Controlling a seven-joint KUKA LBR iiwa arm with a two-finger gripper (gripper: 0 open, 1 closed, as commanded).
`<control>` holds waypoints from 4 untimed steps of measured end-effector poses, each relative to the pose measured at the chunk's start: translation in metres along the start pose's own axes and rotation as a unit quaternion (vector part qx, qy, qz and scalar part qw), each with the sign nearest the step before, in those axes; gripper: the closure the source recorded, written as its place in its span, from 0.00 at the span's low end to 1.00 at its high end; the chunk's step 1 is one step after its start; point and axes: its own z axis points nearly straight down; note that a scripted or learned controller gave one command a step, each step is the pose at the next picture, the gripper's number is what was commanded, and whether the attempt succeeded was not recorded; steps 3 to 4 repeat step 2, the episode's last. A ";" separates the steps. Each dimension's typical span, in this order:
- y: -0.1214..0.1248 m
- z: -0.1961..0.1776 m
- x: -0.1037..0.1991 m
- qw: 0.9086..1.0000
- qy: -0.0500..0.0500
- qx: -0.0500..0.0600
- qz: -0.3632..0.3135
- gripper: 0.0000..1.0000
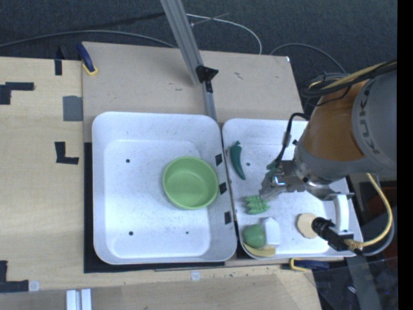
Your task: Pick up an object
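Note:
My gripper [271, 187] hangs low in the right bin [258, 134], just above and to the right of a small light green spiky toy [256, 204]. A dark green pepper-shaped piece [237, 159] lies at the bin's left wall, up and left of the gripper. In the bin's near left corner sit a round green object [254, 235], a white block [270, 228] and a yellow curved piece [261, 252]. Nothing shows between the fingers, and their spacing is unclear.
A light green bowl [190, 182] stands in the left bin [116, 134], right of its middle. A tan disc [306, 225] lies at the right bin's near right. A grey pole [184, 31] crosses the bench behind the bins.

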 end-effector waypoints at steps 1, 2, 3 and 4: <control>0.009 -0.009 0.047 1.000 0.000 -0.001 0.000 1.00; 0.004 -0.010 0.110 1.000 0.000 0.000 -0.001 1.00; 0.004 -0.010 0.110 1.000 0.000 0.000 -0.001 1.00; 0.004 -0.010 0.110 1.000 0.000 0.000 -0.001 1.00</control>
